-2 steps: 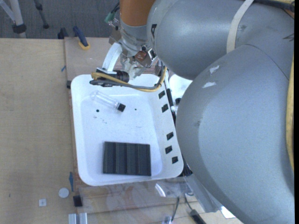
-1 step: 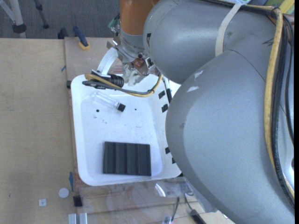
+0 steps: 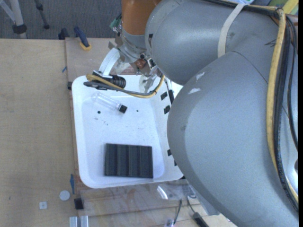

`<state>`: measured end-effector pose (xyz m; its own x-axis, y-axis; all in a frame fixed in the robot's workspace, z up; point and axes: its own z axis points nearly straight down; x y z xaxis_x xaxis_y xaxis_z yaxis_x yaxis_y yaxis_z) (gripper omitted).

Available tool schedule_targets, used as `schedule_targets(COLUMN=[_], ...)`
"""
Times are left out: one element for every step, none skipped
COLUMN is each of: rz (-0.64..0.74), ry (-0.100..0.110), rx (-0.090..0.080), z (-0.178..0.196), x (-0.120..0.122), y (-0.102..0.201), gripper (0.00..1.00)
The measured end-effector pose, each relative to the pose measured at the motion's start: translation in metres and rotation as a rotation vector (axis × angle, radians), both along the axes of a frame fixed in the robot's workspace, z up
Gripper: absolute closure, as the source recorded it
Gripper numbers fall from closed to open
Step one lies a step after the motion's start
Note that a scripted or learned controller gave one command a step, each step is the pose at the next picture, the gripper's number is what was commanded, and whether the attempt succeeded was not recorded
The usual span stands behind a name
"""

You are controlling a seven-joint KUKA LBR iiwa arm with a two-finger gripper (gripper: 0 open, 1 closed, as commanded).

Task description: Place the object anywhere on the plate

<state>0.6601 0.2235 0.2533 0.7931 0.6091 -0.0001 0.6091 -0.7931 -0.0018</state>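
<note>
Currently: tube loose in the white bin, apart from the plate; gripper over the bin's far end.

Lower centre of frame: white bin (image 3: 90,141) on the wooden bench (image 3: 33,126). The black plate (image 3: 129,161) lies flat on the bin's near floor, close to the near wall; it is rectangular and ribbed into four lengthwise strips. Further up, in the bin's far half and left of frame centre, the tube (image 3: 110,103) lies on its side on bare white floor, well apart from the plate. It is small and clear-bodied, faint against the white, with a black cap at its lower-right end. A few dark specks dot the floor near it. Beyond, at the bin's far rim, the gripper (image 3: 146,78) hangs below the orange band. Whether it is open or closed, or grips anything, cannot be told.
</note>
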Motion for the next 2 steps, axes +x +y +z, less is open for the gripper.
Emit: schedule_targets(rz=[-0.003, 0.062], ry=[-0.002, 0.003], rx=[0.001, -0.001], z=[0.0103, 0.0057], x=[0.0008, -0.0033], y=[-0.0009, -0.0007], gripper=[1.0, 1.0])
